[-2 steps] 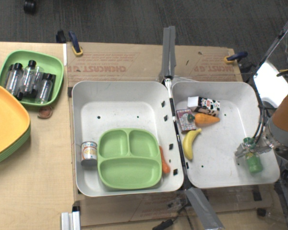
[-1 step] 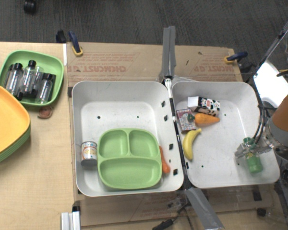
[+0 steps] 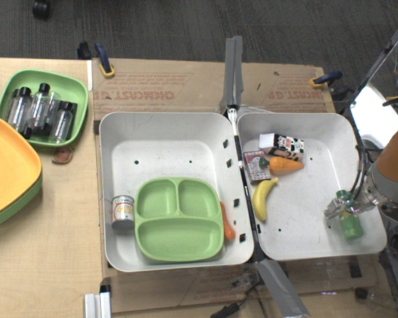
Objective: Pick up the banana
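Meanwhile the gripper (image 3: 341, 211) — jaw state unclear — sits over a green object (image 3: 351, 228), well apart from the banana (image 3: 263, 198).

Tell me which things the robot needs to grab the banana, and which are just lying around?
For the job:
yellow curved banana
two-finger metal gripper

Just lying about:
green divided plastic plate
small round tin can
orange toy carrot
green object by the gripper
green tray of dark bottles
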You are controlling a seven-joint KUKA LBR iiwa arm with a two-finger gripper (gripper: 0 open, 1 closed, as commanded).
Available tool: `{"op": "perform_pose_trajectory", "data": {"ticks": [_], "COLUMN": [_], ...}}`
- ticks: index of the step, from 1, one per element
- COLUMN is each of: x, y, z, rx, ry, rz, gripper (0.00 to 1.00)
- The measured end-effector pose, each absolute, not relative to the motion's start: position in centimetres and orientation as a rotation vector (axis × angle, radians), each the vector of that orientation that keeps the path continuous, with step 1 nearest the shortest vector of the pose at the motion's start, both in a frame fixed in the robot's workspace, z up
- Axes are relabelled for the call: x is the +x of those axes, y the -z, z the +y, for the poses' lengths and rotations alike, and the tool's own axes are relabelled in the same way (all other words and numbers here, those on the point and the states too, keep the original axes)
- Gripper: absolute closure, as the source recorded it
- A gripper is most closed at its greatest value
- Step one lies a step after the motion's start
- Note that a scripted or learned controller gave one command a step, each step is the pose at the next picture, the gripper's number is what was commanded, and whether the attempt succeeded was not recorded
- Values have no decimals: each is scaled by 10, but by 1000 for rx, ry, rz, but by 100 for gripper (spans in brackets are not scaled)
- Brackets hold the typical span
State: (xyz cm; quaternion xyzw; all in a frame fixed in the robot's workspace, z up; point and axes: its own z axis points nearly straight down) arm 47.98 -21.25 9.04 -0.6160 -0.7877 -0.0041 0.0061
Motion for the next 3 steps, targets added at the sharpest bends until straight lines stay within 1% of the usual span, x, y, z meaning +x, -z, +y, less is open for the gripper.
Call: {"op": "perform_pose_trajectory", "data": {"ticks": [3], "x": [479], "y": [-90], "z": [-213], "rx": [-1837], "ry": [11], "rz": [-2533], "gripper": [100]}}
